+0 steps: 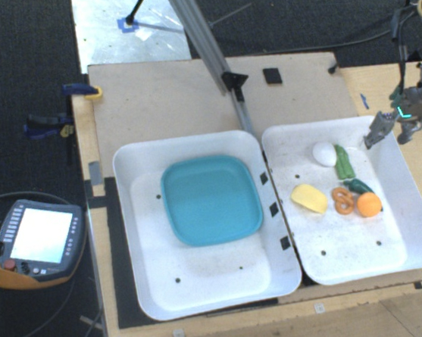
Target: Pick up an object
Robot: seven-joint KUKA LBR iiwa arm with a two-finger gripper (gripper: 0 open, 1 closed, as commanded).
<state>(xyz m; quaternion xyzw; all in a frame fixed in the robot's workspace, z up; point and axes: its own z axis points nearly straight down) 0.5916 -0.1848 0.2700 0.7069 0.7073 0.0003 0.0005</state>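
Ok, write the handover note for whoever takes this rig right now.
Gripper: open, holding nothing, at the far right edge of the right bin.
Right bin holds: white ball, green vegetable, yellow piece, pretzel, orange, and a dark green item beside the orange.
Left bin holds a teal plate.
Done: nothing picked yet.
Left: choose an object, descend, close, lift. The white ball and green vegetable lie nearest the gripper.
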